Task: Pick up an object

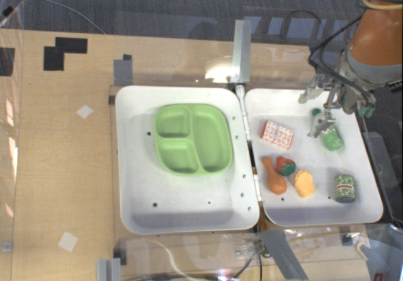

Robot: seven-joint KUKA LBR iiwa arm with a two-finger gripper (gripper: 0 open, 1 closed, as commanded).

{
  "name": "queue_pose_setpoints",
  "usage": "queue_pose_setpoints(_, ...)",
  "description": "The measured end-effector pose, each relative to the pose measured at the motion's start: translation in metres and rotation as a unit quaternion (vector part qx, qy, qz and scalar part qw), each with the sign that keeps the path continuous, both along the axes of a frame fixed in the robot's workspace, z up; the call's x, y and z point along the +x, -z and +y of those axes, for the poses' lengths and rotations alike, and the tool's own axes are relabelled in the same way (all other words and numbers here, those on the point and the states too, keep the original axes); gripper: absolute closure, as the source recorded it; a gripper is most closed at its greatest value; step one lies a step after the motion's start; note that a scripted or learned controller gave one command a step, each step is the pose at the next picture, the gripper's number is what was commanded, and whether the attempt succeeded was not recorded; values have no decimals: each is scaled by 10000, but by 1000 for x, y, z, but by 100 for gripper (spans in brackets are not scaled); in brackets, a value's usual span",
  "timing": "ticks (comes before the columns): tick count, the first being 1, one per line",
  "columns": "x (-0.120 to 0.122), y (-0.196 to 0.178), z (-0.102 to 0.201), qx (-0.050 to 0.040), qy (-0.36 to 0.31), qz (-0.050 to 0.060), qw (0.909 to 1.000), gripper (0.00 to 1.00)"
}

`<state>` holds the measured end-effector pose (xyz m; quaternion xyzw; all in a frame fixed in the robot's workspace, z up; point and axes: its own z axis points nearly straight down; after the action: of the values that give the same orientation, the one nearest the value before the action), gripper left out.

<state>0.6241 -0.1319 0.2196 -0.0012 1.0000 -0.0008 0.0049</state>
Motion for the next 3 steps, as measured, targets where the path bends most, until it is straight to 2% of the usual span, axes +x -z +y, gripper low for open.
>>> queue_pose_setpoints(1,9,121,19,13,1070,-13,9943,0)
queue_pose_setpoints(2,24,131,26,31,2753,-10,9613,0)
queue_pose_setpoints(3,37,103,-7,41,4552,-8,8904,0)
